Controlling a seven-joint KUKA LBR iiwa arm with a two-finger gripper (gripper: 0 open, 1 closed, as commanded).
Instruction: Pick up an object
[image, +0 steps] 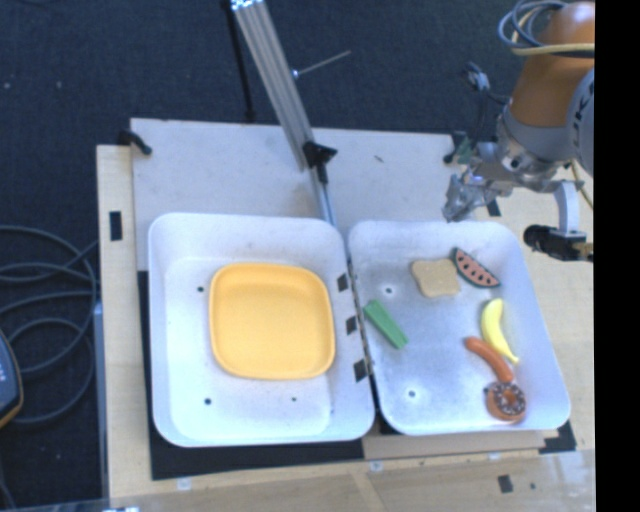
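The right bin (400, 400) holds a tan bread slice (435, 278), a watermelon slice (474, 268), a yellow banana (497, 330), an orange-red sausage (489, 358), a brown doughnut (505, 401) and a green block (385, 324) near its left wall. My gripper (458, 205) hangs above the bin's far rim, up and to the right of the bread slice, with nothing seen between its fingers. The arm's orange band (545, 85) sits above it at the upper right.
The left bin (180, 250) carries a yellow square plate (271, 320). A slanted metal pole (280, 85) rises from between the bins toward the back. Cables (40, 270) lie on the floor to the left of the bench.
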